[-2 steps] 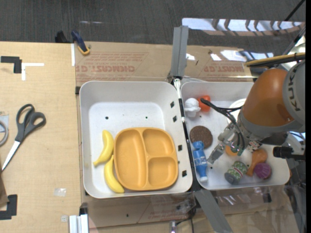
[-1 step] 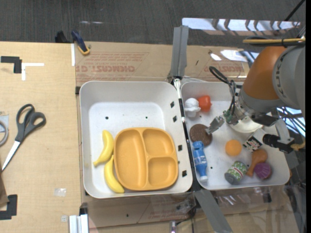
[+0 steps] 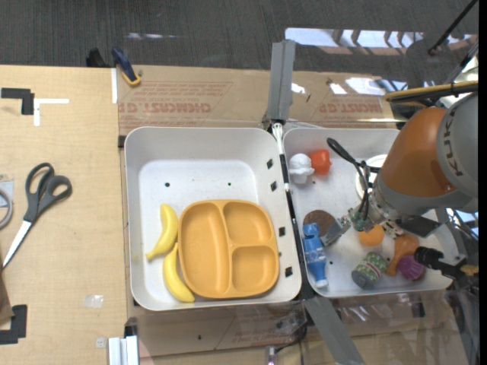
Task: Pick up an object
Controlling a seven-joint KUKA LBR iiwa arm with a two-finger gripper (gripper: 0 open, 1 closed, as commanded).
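Gripper (image 3: 364, 220) is down in the right white plastic bin (image 3: 346, 138), over a small orange ball (image 3: 371, 236); can't tell how its jaws stand, nor whether they hold anything. The ball sits just under the wrist, beside an orange carrot-shaped toy (image 3: 401, 251) and a purple round toy (image 3: 412, 268). Near it: green patterned cylinder (image 3: 370, 269), blue bottle (image 3: 314, 254), brown disc (image 3: 319, 221), and further back a white-and-red toy figure (image 3: 307, 164). The left white bin (image 3: 198, 152) holds a yellow divided plastic tray (image 3: 227, 247) with two yellow bananas (image 3: 168, 251) touching its left edge. Grey-handled scissors (image 3: 34, 201) lie on the wooden bench (image 3: 61, 280).
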